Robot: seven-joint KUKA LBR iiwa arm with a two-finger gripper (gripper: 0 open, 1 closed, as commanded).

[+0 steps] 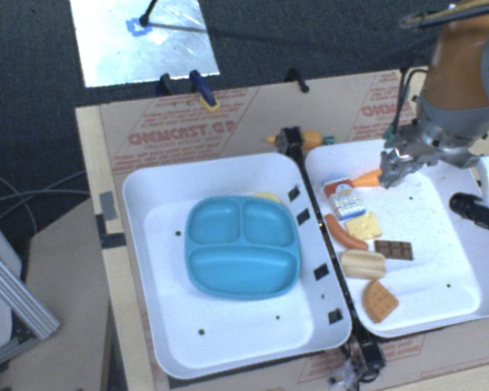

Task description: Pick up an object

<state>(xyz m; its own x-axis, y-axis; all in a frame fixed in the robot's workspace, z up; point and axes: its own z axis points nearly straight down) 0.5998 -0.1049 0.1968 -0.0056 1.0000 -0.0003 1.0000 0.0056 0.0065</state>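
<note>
The hand hangs low over the top of the right bin, its tip just beside the orange carrot; whether it is apart or together I cannot tell. The carrot (a toy, by its look) lies near the bin's upper left corner, next to a small carton, and is probably light, stiff and somewhat slick, so it is best taken across its thicker middle. Farther out lie a sausage, a chocolate piece and, in the left bin, a blue divided plate.
</note>
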